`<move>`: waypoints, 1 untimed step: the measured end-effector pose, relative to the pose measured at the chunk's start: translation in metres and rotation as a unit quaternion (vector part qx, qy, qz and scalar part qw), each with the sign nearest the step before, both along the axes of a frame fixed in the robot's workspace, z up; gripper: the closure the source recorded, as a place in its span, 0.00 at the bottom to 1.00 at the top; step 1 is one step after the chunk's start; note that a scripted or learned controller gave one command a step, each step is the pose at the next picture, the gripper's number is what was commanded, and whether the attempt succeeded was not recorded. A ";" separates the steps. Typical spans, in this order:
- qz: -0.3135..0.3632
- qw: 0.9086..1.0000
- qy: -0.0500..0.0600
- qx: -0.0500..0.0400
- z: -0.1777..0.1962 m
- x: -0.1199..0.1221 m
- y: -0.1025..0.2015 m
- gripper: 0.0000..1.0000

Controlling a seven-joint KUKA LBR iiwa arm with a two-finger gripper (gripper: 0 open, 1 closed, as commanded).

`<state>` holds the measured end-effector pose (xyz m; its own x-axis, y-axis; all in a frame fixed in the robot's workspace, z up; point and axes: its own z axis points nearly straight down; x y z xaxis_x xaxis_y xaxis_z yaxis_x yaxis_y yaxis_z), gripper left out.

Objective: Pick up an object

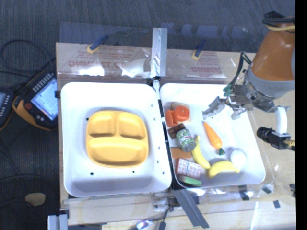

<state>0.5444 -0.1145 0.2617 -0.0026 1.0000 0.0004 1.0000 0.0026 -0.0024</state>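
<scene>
Here, at the far left of the camera view, a teach pendant [41,102] with a lit screen lies on the dark floor beside the bench. Next comes the left bin [72,176], which holds a yellow divided tray [116,138] lying flat near its middle. The right bin [254,169] sits just beside it, their rims touching along the centre divider. In the right bin, nearest the divider, an orange cup [181,112] sits at the top, with a small brown block [176,130] below it and a green-labelled can [185,139] on its side just beside that. Lower down lie a red-and-white box [188,168] and a small green piece [193,181] by the front wall. A banana [200,156] slants between the can and a second banana [222,167] near the front. A carrot [212,134] lies at a slant in the middle, and a white egg-like ball [238,155] rests right of the second banana. The gripper [223,107] hangs above the bin's upper right part, above the carrot and apart from it, its fingers spread wide and gripping nothing.
</scene>
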 end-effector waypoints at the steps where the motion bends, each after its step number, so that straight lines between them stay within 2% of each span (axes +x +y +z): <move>1: 0.001 1.000 0.000 0.000 -0.132 0.014 -0.047 0.00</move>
<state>0.5581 -0.1616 0.1298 -0.0038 1.0000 0.0006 1.0000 0.0038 -0.0029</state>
